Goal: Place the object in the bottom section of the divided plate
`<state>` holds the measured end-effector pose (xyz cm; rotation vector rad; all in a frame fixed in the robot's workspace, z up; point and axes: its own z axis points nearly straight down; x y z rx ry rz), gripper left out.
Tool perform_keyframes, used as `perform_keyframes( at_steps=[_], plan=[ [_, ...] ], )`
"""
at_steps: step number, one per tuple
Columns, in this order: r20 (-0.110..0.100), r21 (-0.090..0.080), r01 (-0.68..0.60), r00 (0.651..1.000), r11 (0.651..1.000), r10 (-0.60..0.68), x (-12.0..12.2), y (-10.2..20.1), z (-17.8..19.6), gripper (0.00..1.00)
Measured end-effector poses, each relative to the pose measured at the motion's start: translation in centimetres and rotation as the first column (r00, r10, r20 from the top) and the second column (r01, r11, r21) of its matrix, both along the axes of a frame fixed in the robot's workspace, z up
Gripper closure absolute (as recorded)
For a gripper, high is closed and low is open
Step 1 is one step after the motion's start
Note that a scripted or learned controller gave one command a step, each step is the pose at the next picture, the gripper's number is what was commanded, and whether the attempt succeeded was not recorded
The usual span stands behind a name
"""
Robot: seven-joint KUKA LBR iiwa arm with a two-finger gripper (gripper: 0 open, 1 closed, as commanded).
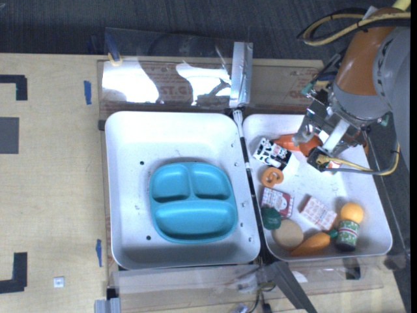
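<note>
I am looking at the blue plate point(193, 201) sitting near the middle of the left bin point(120, 175), closer to its near edge. Its wide bottom section point(195, 219) is facing that near edge, and the two smaller sections are lying side by side behind it.

All the loose things are lying in the right bin point(373, 194), well apart from the plate. An orange-red piece point(288, 142) is sitting toward that bin's far left corner, touching a black-and-white pack point(271, 152) on its left. The gripper point(311, 147) is hanging just beside that piece, on its right. I cannot tell how the gripper is set, and I am seeing nothing held in it. The arm point(365, 64) is reaching in over the bin's far right corner, with a yellow cable trailing from it.

Along the bin's left edge an orange ring point(272, 176) is lying just below the pack, then a red-and-white packet point(277, 202) and a small green thing point(270, 220). A pink packet point(317, 212) is lying near the middle. Along the near edge a beige lump point(287, 232) and a carrot point(311, 243) are touching, with a dark jar point(347, 233) at the carrot's right end and an orange ball point(352, 212) just behind the jar.
</note>
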<state>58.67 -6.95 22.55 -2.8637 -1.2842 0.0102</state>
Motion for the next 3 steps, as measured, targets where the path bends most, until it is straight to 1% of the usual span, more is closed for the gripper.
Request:
perform_keyframes(
  at_steps=[1, 2, 3],
  plan=[
    [-0.002, 0.003, -0.131, 0.991, 0.991, 0.131, -0.4, 6.6, -4.4, 1.0],
    [0.0, 0.003, -0.303, 0.953, 0.953, 0.303, -1.4, 12.7, -4.3, 1.0],
    [0.0, 0.005, -0.605, 0.796, 0.796, 0.605, -6.3, 18.3, -6.6, 1.0]
  ],
)
